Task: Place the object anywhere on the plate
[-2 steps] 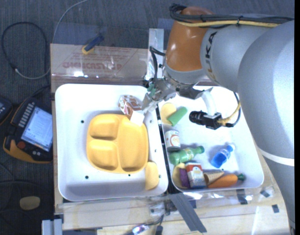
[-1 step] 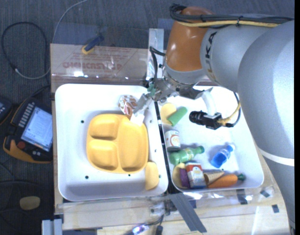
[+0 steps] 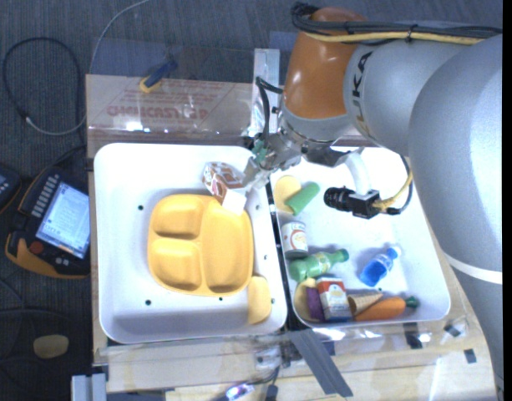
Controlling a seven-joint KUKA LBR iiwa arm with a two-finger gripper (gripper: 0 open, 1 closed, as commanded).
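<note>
Packet (image 3: 220, 176) in red and white, at the far edge of the yellow plate (image 3: 201, 242) in the left bin (image 3: 122, 224), seemingly pinched between the fingers (image 3: 254, 172), though hard to tell for certain. Gripper (image 3: 249, 174) reaching over the wall between the bins. Lay in the right bin (image 3: 427, 257): green bottle (image 3: 316, 263), blue bottle (image 3: 377, 266), carrot (image 3: 381, 308), small jar (image 3: 295, 237), red carton (image 3: 332, 297). Handheld controller (image 3: 51, 221) off to the left.

Two bins (image 3: 114, 307) (image 3: 427, 282) (white), one yellow plate (image 3: 201, 245)
</note>
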